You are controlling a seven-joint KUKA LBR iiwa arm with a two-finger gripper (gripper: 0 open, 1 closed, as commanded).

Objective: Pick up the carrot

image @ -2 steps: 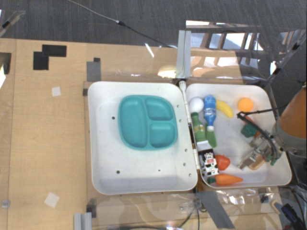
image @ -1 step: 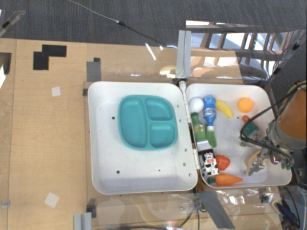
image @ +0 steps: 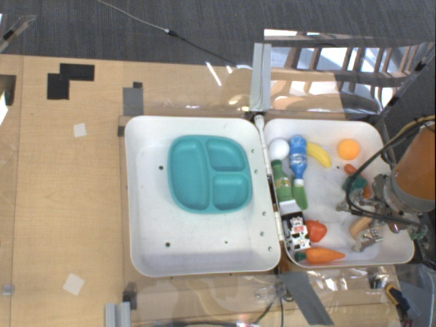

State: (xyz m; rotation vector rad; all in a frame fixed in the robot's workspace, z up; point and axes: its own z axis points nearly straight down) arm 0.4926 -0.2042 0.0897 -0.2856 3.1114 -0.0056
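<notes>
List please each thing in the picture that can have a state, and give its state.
carrot: lying flat at the near edge of the right bin, untouched.
blue bottle: lying on its side.
green bottle: lying on its side by the divider.
banana: lying beside the blue bottle.
orange ball: resting apart near the far wall.
teal plate: right side up in the left bin.
gripper: low in the right bin, beside the carrot, not on it.

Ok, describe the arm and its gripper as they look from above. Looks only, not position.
The arm is grey with a broad orange band above the wrist. Dark cables loop around the wrist on its left side. Below sits the gripper, a cluster of metallic silver and dark parts with a tan-coloured piece; its details are too small and cluttered to make out further.
</notes>
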